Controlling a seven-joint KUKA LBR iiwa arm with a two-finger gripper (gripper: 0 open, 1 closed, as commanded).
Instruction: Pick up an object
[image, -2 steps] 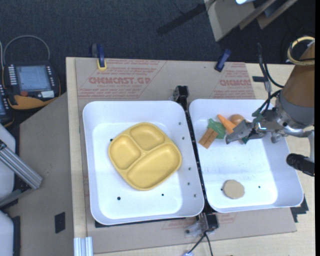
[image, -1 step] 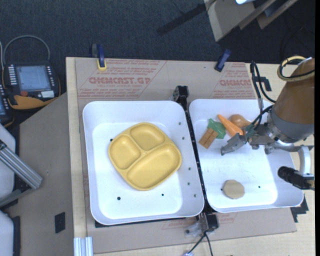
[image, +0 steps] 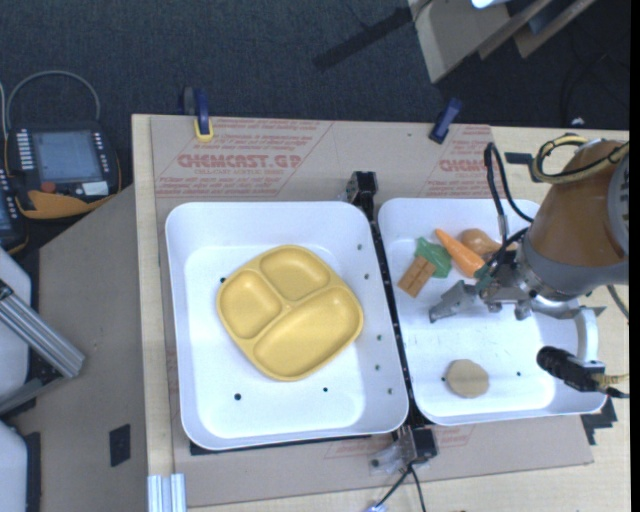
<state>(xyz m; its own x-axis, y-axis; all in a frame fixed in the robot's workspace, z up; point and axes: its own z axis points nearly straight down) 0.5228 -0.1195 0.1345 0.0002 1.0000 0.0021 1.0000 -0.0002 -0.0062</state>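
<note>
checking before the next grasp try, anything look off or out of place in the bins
Nothing stands out. The yellow divided plate lies flat in the left bin, and the carrot, green piece and round tan piece lie loose in the right bin.

**Bench surface: condition and items resting on it**

The bench (image: 150, 330) is topped with a brown board printed in red lettering, reading partly "CHEMCAST". Two shallow white bins sit directly on it, side by side and touching along their inner edges. The left bin (image: 190, 300) occupies the centre of the board; the right bin (image: 430, 390) lies against it toward the right edge. A black fitting (image: 362, 186) stands at the seam at the far end. A yellow-and-blue clamp (image: 201, 115) grips the board's far edge; a blue clamp (image: 445, 120) grips the same edge further right.
</note>
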